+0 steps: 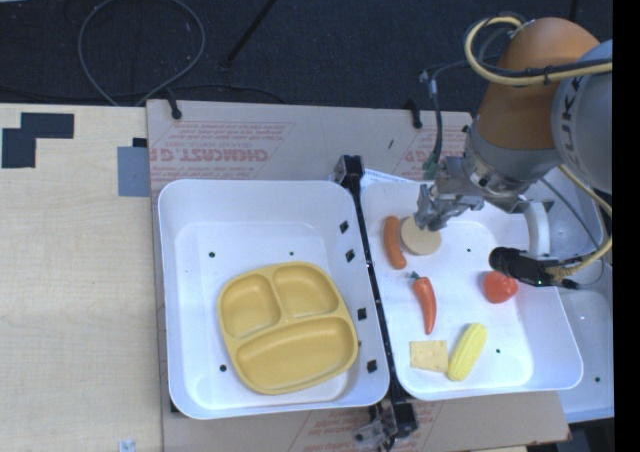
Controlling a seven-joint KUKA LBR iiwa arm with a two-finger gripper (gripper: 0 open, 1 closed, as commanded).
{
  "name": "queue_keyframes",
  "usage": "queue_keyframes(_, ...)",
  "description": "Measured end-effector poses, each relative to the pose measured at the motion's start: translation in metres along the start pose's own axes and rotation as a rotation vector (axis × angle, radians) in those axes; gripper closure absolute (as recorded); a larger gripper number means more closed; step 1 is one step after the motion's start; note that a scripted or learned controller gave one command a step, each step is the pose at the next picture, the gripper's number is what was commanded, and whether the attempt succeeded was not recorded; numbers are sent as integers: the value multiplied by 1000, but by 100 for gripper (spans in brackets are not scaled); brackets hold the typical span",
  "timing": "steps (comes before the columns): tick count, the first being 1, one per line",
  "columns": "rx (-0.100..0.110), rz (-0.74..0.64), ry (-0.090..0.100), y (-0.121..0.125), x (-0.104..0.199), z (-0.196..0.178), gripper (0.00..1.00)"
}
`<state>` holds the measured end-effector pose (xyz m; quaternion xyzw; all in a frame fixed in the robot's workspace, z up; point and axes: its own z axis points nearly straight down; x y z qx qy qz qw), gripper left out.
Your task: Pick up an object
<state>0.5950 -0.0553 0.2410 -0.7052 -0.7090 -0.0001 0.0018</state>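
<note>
I count two white bins: left bin, right bin. One yellow divided tray. One sausage, one round cracker, one chili pepper, one tomato, one corn cob, one cheese slice.

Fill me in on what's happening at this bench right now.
A grey arm reaches in from the right, its end effector low over the right bin, just above a round tan disc. Nothing is visibly held. Beside the disc lies a sausage; farther along are a chili pepper, a tomato, a corn cob and a cheese slice. The left bin holds a yellow divided plate.
</note>
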Motion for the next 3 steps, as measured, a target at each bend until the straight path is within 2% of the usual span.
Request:
queue_keyframes(2,1,0,-1,-5,105,-8,100)
queue_keyframes(3,2,0,-2,-2,164,6,100)
